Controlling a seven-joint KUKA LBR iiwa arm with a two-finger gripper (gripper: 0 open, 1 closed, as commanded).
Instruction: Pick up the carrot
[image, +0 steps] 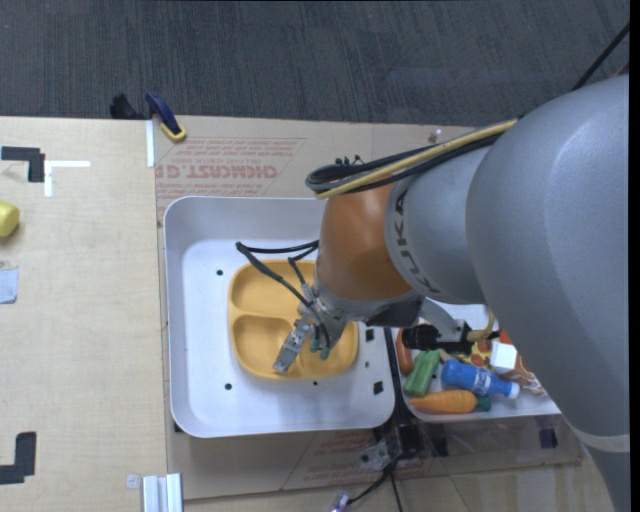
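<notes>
The grey arm (530, 250) reaches in from the right, its bulk covering much of the right-hand bin (500, 410), and bends down over the left-hand bin (200, 330). The orange band (360, 250) above the wrist hangs over that bin's right half, with black cables looping off it to the left. Below the band, the gripper (300, 345) points down and to the left into a yellow two-part tray (255, 310) lying in the left bin. One finger (290, 352) slants down to the tray's near compartment; whether the jaws stand wide or narrow I cannot tell, and nothing shows between them.

The carrot (445, 402) lies in the right bin, near its front edge, just beside a blue bottle (480, 380) and a green object (422, 372), well apart from the gripper.
</notes>
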